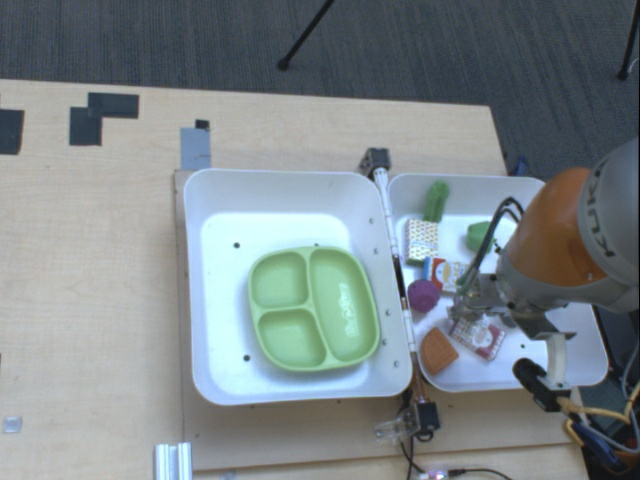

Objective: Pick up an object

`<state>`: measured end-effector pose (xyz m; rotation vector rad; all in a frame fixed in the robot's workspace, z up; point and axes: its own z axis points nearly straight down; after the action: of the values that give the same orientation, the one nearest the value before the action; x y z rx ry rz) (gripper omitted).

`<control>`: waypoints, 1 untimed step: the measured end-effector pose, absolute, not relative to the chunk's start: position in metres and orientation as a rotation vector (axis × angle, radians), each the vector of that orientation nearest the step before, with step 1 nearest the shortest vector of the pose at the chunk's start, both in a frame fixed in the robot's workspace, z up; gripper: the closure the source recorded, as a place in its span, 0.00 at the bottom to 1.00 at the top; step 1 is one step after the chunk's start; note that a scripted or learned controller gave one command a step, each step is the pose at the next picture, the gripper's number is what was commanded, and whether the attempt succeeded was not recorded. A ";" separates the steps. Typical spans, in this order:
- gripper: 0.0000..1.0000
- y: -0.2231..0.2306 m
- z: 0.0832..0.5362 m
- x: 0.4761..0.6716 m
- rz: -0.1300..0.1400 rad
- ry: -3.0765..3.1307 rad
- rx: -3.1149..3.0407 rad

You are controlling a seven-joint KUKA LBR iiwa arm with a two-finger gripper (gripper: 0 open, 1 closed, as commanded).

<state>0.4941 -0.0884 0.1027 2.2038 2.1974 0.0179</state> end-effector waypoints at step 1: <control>0.00 -0.088 0.102 0.494 0.017 2.198 2.203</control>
<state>0.4939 -0.0883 0.1024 2.2030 2.1982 0.0174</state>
